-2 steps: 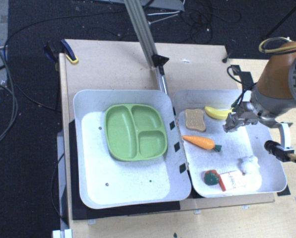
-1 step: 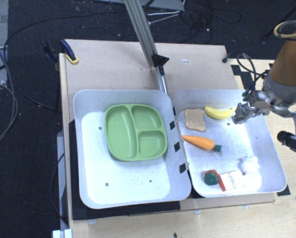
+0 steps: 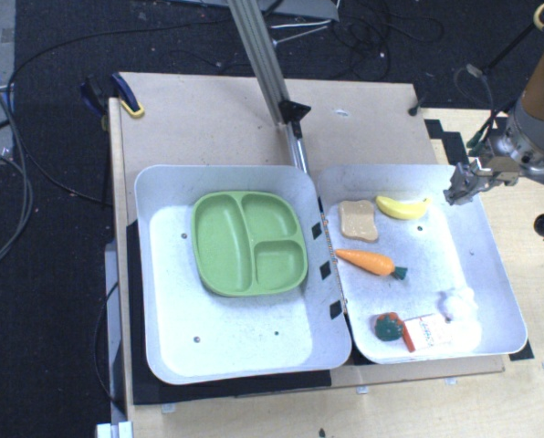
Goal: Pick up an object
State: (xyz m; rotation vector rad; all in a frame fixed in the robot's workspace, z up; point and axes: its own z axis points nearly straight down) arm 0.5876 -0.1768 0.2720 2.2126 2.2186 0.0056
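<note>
- The banana [image 3: 402,208], yellow and curved, lies in the right bin [image 3: 491,286], the nearest object to my jaws [image 3: 461,187]; I judge it the likeliest pick.
- My jaws hover at that bin's far right rim, just beside the banana and apart from it. They are small and dark here, so I cannot tell whether they are open or closed; nothing is visibly between them.
- Beside the banana sits a slice of bread [image 3: 358,221]; nearer the camera lies a carrot [image 3: 370,262].
- Farther from the banana, at the bin's near edge: a red-and-green item [image 3: 388,327], a red-and-white box [image 3: 426,333], and a white lump [image 3: 457,302] that blends into the bin floor.
- The left bin [image 3: 162,272] holds a green divided plate [image 3: 250,243].
- Risk, as I judge it: the banana's curved skin could slip, or my jaws could strike the bin rim.
- My arm is cut off at the frame edge.
</note>
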